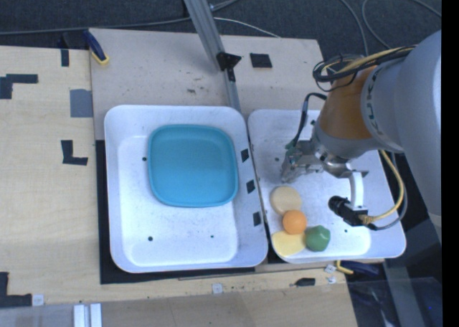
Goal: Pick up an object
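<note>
In the right bin, near its front left corner, lies a cluster of small objects: a pale beige round piece, an orange ball, a green ball and a yellow piece. My gripper hangs over the right bin just behind the beige piece, its fingers pointing down toward the bin floor. Nothing shows between the fingers. The grey arm with its orange band reaches in from the right.
The left bin holds a blue square plate. A metal pole slants up from between the bins. Cables loop around the wrist and over the right bin's right side.
</note>
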You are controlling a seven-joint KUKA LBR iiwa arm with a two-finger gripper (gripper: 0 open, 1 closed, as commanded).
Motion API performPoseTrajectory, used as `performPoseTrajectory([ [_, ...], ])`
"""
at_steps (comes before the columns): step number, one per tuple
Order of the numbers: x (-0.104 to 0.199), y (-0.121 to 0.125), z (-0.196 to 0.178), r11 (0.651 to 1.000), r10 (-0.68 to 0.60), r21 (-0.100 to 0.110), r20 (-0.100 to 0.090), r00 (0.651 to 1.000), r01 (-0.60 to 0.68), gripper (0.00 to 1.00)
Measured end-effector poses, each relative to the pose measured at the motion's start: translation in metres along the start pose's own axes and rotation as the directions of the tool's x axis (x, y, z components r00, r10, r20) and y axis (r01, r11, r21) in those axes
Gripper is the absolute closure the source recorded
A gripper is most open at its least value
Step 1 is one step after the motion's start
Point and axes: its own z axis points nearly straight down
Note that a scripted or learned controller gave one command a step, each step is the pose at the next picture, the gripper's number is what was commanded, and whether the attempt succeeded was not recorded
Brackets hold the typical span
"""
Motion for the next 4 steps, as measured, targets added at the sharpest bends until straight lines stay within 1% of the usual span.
performPoseTrajectory([
  [1, -0.006, 0.004, -0.058, 1.0, 0.001, -0.004, 0.001, 1.0, -0.001, 1.0],
  [2, 0.002, -0.001, -0.111, 1.0, 0.0, -0.004, 0.0, 1.0, 0.0, 1.0],
  [3, 0.002, -0.001, -0.14, 1.0, 0.001, -0.002, 0.0, 1.0, -0.001, 1.0],
  [4, 0.06, -0.009, -0.135, 1.0, -0.002, 0.0, -0.001, 1.0, 0.002, 1.0],
])
